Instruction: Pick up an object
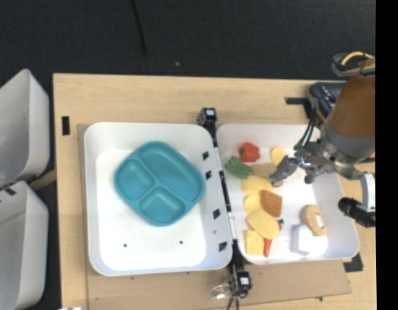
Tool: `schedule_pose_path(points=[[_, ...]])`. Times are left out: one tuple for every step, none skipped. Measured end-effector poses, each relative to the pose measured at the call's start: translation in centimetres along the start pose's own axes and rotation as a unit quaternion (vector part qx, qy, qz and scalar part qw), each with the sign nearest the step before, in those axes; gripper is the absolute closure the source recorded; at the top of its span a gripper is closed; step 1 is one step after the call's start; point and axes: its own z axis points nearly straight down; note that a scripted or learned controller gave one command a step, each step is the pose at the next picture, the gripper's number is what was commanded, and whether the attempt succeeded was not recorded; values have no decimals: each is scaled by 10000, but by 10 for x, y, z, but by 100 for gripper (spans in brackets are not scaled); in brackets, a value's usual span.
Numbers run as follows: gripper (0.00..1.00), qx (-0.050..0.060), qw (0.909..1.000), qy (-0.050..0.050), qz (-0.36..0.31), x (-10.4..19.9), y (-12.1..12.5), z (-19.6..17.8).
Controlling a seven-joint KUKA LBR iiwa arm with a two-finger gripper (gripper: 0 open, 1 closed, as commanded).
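Since my two-finger gripper (284,170) hangs low in the right white bin (334,247), beside the pale yellow rounded toy piece (255,185), I'd make that my target. Whether it is wide or narrow I cannot tell, so I'd centre over that piece, clear of the orange wedge (271,203) just beyond it.

Arm (353,118) cut off at right edge (wrist hides bin (328,254) corner).

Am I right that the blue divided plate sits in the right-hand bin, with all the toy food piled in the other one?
Not quite. The camera view shows the blue divided plate in the left-hand bin, by itself. The toy food, such as the red piece and the green piece, is piled in the right-hand bin, where the arm's gripper reaches.
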Motion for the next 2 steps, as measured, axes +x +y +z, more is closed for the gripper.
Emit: schedule_pose_path(points=[[0, -44, 10000, -8, -15, 0, 2, -5], [0, -24, 10000, -4, -13, 8, 6, 52]])
